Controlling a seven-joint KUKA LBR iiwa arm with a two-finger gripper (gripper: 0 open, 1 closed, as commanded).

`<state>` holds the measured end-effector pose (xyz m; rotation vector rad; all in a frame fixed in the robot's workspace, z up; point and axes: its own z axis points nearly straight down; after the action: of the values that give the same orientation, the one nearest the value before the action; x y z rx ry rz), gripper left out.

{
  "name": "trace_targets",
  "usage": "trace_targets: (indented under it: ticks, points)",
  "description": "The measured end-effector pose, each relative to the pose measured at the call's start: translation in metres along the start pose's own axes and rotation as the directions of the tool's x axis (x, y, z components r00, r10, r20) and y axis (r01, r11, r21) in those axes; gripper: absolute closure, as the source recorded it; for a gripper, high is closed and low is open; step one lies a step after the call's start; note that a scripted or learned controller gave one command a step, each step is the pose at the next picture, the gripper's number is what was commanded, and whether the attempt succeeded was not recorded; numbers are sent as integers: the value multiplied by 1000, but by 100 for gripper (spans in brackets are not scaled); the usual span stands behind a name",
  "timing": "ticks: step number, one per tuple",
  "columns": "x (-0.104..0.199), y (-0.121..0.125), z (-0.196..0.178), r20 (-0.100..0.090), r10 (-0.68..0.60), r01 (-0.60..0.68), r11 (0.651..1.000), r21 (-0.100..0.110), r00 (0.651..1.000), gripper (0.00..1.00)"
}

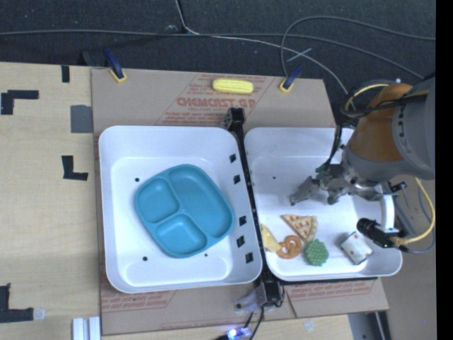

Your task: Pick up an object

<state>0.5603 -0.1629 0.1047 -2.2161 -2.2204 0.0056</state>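
My arm [386,137] comes in from the right and reaches over the right bin [283,144]. My end effector [306,193] points left and hangs low over the white floor of that bin, near its middle. I cannot tell if it is spread or pressed together, and I see nothing held in it.

The things I could pick up lie along the near side of the right bin. A slice of toy pizza [301,225] lies just below my end effector, apart from it. A brown pretzel [289,247] sits just under the pizza slice. A yellow piece [268,239] lies to the left of the pretzel, close to the bin's left wall. A bumpy green toy [316,253] sits right beside the pretzel on its other side. A small white and grey block [353,248] lies near the right corner.

The left bin [117,190] holds a blue plate with three sections [182,210]. A yellow toy corn [232,86] lies on the bench [42,190] behind the bins.
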Motion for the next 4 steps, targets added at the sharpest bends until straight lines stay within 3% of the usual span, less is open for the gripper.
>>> trace_targets:
  ticks: [1,2,4]
  points:
    - [0,0,20,3,1,-1,1000,-5,1000,0]
    - [0,1,8,5,1,-1,1000,-9,1000,100]
    - [-7,4,-85,2,0,0,1000,-9,1000,100]
